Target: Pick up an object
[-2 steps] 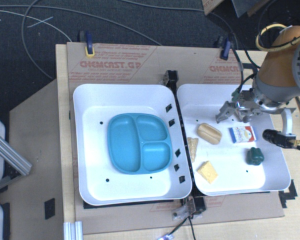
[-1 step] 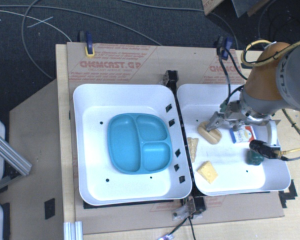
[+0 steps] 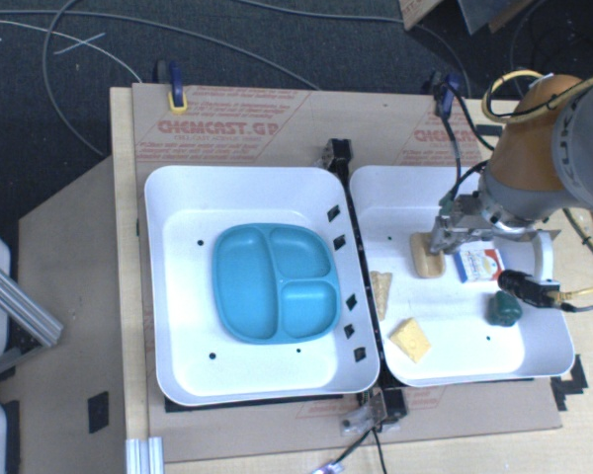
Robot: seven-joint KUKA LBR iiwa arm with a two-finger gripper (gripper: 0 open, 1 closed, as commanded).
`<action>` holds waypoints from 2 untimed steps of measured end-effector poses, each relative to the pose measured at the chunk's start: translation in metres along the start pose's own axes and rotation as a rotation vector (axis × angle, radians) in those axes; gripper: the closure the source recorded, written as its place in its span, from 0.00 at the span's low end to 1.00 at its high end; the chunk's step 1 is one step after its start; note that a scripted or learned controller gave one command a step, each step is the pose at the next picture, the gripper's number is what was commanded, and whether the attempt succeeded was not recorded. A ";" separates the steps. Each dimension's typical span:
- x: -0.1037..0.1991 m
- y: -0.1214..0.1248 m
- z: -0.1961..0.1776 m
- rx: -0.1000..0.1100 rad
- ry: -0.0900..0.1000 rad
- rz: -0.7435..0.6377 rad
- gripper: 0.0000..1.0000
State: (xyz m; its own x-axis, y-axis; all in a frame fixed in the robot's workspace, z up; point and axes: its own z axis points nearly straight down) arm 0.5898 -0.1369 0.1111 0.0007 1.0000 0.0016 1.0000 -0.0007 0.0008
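**A crowded right bin leaves little room for a clean grasp**

We see the grey arm with its orange band reaching in from the right, and its two-finger gripper point(image 3: 443, 248) hangs low over the right shallow white plastic bin point(image 3: 395, 197). The gripper sits directly above the upper end of a small tan block-shaped object point(image 3: 427, 262), which stands near the middle of that bin. We cannot tell from this angle whether the tool is parted or closed, nor whether it touches the block, so we do not count anything as held.

Just beside the tan block, to its right, lies a small white packet with red and blue print point(image 3: 477, 264). Further right rests a dark green rounded lump point(image 3: 504, 309). Nearer the front of the bin lies a pale yellow wedge like a piece of cheese point(image 3: 411, 340), and a thin beige strip point(image 3: 380, 290) lies against the bin's left wall. The left white bin point(image 3: 168, 294) bears a light blue three-compartment plastic plate point(image 3: 275, 281).

We judge the main risk to be a glancing contact: if the tool descends off-centre, it may tip or shove the tan block rather than enclose it. The printed packet lies close enough that one side of the tool could land on it and block the closing. A black cable point(image 3: 534, 286) trailing near the wrist could also drag the green lump.
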 end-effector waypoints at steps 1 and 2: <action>-0.008 0.006 -0.060 -0.006 -0.004 -0.001 1.00; -0.016 0.009 -0.109 -0.006 -0.004 -0.002 1.00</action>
State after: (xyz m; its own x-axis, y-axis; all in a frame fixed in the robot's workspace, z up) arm 0.5984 -0.1536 0.2198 -0.0010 1.0000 -0.0020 1.0000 0.0010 0.0065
